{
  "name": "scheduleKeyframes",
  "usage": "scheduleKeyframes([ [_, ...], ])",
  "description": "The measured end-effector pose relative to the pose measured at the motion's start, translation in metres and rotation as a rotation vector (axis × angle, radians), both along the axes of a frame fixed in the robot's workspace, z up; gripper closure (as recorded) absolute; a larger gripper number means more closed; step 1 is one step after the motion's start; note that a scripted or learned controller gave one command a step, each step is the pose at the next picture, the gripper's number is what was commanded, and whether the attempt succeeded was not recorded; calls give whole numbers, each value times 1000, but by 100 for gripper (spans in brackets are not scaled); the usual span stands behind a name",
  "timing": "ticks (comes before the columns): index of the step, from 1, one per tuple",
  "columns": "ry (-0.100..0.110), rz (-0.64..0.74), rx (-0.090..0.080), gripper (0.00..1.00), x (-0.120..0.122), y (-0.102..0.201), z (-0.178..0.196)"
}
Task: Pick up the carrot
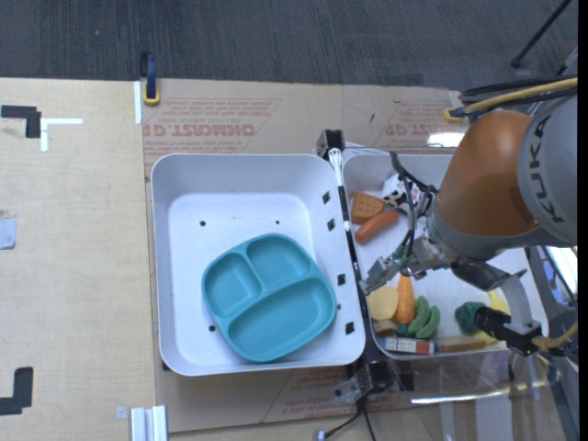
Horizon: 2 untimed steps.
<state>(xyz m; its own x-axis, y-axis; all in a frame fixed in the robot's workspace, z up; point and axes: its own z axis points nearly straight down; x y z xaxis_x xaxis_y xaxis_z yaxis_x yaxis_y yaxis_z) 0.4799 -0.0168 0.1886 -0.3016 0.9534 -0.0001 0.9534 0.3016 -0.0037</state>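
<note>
A: Gripper (397,266) sits low in the right bin (432,349), mid-right of frame; cannot tell its state, the wrist hides it.

B: Surface, from the left?

A: Pale wooden bench (73,274) with black brackets, dark carpet (276,21) along the top. Cardboard sheet (239,122) under the bins, printed red, reversed; reads roughly "CHEMGLASS", uncertain. Yellow-blue clamp (149,79) at its upper left corner.

B: Contents?

A: Left bin (184,200) holds a teal divided plate (269,296), lower centre. Right bin: carrot (405,300) upright just below the gripper, near but contact unclear, between a pale yellow piece (383,303) and green pieces (424,318). Orange sausage-shaped toy (377,225) and orange wedge (365,206) further up.

B: Obstructions?

A: Grey-orange arm (491,186) covers the bin's upper right. "KUKA" is partly legible on it.
</note>
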Motion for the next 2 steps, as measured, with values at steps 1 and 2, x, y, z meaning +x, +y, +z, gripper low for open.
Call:
scheduleKeyframes([
  [1, -2, -46, -2, 0, 20, -66, 0],
  [2, 0, -187, 1, 0, 16, -87, -100],
])
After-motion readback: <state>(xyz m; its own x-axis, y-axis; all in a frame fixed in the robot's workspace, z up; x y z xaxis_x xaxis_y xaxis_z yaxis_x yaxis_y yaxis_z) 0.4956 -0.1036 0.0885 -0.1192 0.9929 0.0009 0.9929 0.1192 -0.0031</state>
